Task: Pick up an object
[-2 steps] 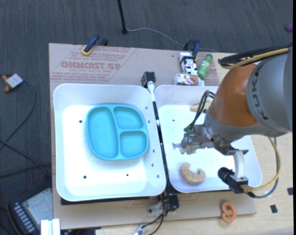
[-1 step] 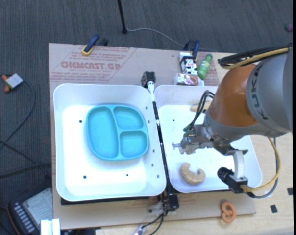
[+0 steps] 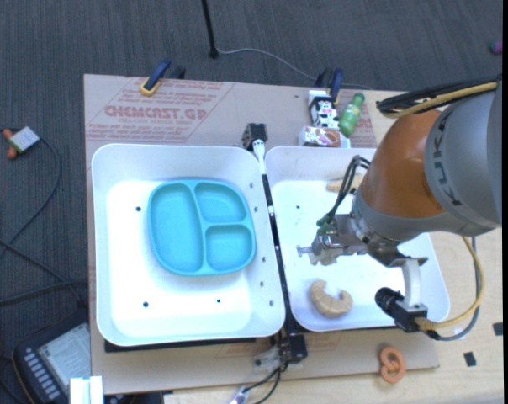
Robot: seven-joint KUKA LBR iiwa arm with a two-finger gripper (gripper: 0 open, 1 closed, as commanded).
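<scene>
Arm enters from the right, orange band and grey housing over the right bin (image 3: 298,194). Gripper (image 3: 320,252) points down and toward the bin's middle, hanging above the white floor. Finger spacing: cannot tell, since the metal parts at the tip are small and cluttered. Nothing is visibly between them.

Right bin contents: one croissant-shaped toy pastry (image 3: 330,300), tan with a paler inner curve, lying flat near the front wall, open side of the curve facing up and right. It sits just below the gripper in the view, apart from it, not touching. A small beige piece (image 3: 336,186) shows near the back of the same bin, partly hidden by the arm's cabling; what it is cannot be told.

A black fitting on a yellow cable (image 3: 399,307) hangs from the arm at the bin's front right corner.

Left bin (image 3: 119,168): holds a light blue divided plate (image 3: 202,226), three compartments (one large at left, two smaller at right), lying flat near the bin's centre, slightly rotated. The compartments look bare.

A black divider strip runs between the two bins. Both rest on a brown cardboard sheet (image 3: 170,112) with red printed lettering. On the cardboard behind the right bin: a green bottle (image 3: 350,115) and a small printed package (image 3: 323,132). On the cardboard in front of the right bin: a small orange ring-shaped object (image 3: 391,364). Blue clamps (image 3: 156,76) at the sheet's back edge.
</scene>
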